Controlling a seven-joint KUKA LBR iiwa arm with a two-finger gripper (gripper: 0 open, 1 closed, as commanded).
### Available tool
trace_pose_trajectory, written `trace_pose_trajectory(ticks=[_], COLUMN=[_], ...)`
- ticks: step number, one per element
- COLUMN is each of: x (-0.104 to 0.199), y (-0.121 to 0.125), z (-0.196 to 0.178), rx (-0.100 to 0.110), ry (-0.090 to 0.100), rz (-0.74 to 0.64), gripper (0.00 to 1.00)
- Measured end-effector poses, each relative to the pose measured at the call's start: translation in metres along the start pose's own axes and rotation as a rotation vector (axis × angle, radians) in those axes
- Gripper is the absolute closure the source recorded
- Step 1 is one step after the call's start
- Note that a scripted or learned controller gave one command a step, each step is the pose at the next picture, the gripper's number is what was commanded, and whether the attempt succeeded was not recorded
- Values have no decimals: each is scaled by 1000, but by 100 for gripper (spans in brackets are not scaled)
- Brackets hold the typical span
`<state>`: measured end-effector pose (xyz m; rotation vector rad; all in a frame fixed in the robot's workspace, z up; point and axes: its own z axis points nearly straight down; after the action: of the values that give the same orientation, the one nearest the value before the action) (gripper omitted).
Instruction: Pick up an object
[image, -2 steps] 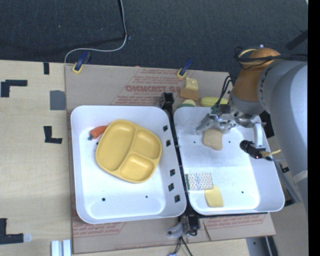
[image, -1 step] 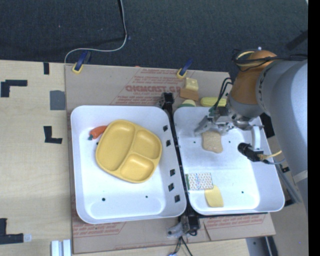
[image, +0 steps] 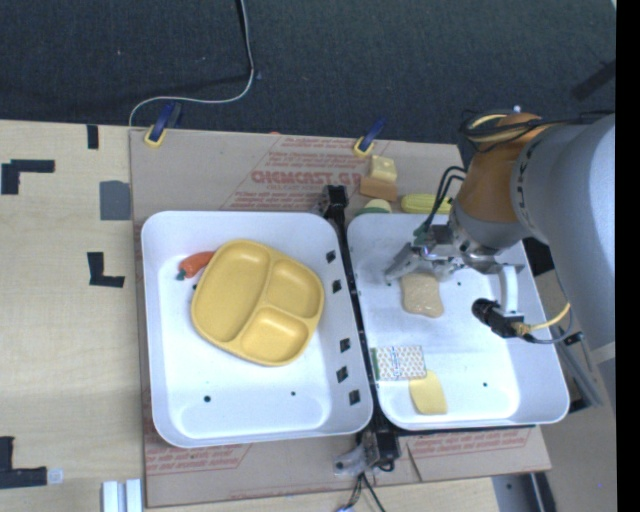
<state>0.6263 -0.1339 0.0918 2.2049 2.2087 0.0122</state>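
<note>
The gripper (image: 428, 262) hangs low in the right bin's (image: 540, 395) far half, just above a tan lump (image: 422, 295), whether touching or open I cannot tell, while a patterned packet (image: 400, 362) and yellow block (image: 428, 395) lie nearer, and a yellow tray (image: 258, 301) fills the left bin (image: 170, 400).

1. This is a robotics lab or test bench, not a home: two shallow white bins, a left bin (image: 165, 330) and a right bin (image: 500, 390), sit side by side on a cardboard sheet (image: 290, 175).
2. Beyond the bins, blue and yellow clamps (image: 160, 125) pin that sheet to a pale wooden bench (image: 60, 330).
3. Left of the bins, black tape marks (image: 100, 270) dot the bench.
4. Over the right bin reaches a grey industrial arm (image: 560, 190) with an orange band.
</note>
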Motion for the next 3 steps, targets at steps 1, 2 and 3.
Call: trace_pose_trajectory(ticks=[1, 2, 3], x=[2, 2, 2], y=[-10, -10, -11], z=[0, -10, -9], rx=[-1, 2, 4], ry=[1, 2, 3], rz=[0, 0, 0], gripper=[0, 100, 0])
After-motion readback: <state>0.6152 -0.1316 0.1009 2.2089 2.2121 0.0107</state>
